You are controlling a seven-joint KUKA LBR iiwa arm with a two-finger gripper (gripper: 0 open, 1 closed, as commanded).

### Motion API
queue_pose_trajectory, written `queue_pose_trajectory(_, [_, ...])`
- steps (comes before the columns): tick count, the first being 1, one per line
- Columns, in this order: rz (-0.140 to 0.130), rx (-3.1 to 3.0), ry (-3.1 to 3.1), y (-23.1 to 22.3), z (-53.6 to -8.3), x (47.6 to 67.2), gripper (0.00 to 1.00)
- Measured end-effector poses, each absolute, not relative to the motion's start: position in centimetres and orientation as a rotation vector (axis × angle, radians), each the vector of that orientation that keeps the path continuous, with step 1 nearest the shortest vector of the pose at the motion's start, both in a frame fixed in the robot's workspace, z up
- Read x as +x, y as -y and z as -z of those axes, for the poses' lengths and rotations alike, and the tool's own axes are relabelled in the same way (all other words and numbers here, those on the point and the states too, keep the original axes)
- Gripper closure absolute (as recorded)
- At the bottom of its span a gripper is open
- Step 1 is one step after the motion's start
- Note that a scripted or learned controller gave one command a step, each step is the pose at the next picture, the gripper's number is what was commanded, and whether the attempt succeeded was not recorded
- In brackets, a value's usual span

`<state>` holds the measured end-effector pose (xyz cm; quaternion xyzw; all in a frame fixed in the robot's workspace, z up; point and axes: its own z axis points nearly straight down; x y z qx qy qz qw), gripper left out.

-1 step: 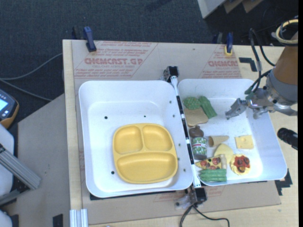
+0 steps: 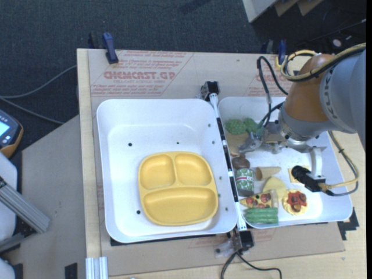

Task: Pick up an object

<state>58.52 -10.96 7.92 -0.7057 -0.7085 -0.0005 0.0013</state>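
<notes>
Arm: the grey arm (image 2: 343, 97) with its orange band (image 2: 302, 100) reached in from the right and hung over the upper part of the right bin (image 2: 340, 211).
Tool: the tool (image 2: 256, 141) pointed left, low over the bin's upper left part; whether it was spread or pressed together could not be told, and no object was seen between its tips.
Right bin, upper left: a green leafy toy (image 2: 240, 125) lay in the corner, just beside the tool.
Right bin, left edge: a brown piece (image 2: 240, 162) lay below the tool, with a green can (image 2: 244, 181) below it.
Right bin, centre: a tan piece (image 2: 267, 172) and a pale yellow wedge (image 2: 275, 185) lay near each other.
Right bin, lower part: a pizza-like slice (image 2: 258, 200), a round item with red topping (image 2: 295, 201) and a green ridged piece (image 2: 261, 215) lay along the near wall.
Left bin: the left bin (image 2: 116, 132) held a yellow divided plate (image 2: 177, 188) with three compartments.
Bench: both bins sat side by side on the bench (image 2: 145, 74), which was covered by printed brown board; a blue clamp (image 2: 109, 47) gripped its far edge.
</notes>
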Motion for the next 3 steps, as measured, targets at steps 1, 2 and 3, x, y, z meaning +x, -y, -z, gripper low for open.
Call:
queue_pose_trajectory(1, [0.006, -2.222, 2.230, 9.1, -8.7, 63.7, 0.00])
queue_pose_trajectory(2, [0.001, -2.234, 2.235, 9.8, -9.9, 63.7, 1.00])
queue_pose_trajectory(3, [0.011, -2.216, 2.231, 3.2, -19.1, 61.4, 1.00])
